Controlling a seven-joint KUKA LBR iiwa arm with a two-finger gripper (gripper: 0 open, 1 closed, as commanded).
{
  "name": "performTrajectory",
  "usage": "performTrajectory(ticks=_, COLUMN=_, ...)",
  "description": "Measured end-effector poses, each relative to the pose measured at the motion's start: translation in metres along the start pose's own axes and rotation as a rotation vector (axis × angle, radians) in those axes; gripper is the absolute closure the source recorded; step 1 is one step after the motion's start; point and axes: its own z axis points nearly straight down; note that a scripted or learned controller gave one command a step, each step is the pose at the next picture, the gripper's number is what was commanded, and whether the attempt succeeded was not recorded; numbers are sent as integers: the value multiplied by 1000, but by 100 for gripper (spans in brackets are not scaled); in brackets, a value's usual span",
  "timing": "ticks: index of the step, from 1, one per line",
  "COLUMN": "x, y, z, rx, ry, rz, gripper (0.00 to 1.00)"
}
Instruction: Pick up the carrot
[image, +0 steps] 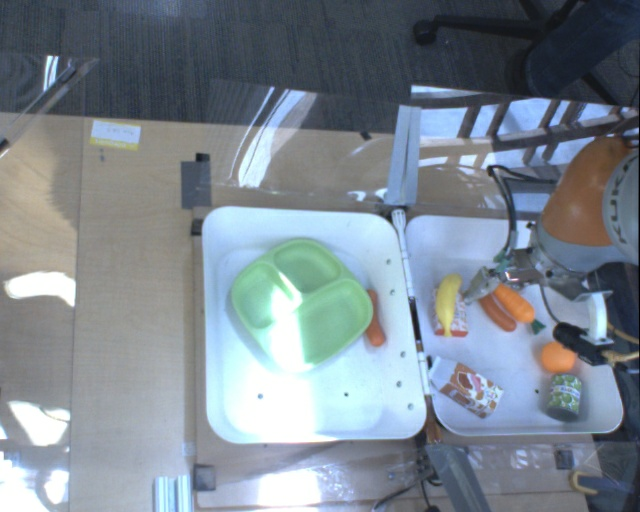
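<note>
An orange carrot (508, 306) with a green tip lies in the right bin (470, 240), slanting down to the right. My gripper (493, 280) hangs right over the carrot's upper left end, very close to it or touching it. The arm's wrist (585, 215), with its orange band, comes in from the right above the bin. Nothing appears lifted off the bin floor.
The right bin also holds a yellow banana-like piece (447, 300), a small orange fruit (557, 357), a green jar (565, 397) and a snack packet (472, 390). In the left bin (300, 415) sit a green divided plate (300, 300) and a small orange-red piece (373, 322).
</note>
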Motion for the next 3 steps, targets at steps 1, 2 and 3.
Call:
performTrajectory(ticks=1, x=0, y=3, z=-12, rx=-8, ry=-3, rz=-2, gripper=100)
performTrajectory(ticks=2, x=66, y=-43, z=-120, rx=-3, ry=0, rz=-95, gripper=100)
performTrajectory(ticks=3, x=143, y=-1, z=-130, rx=-3, ry=0, rz=-553, gripper=100)
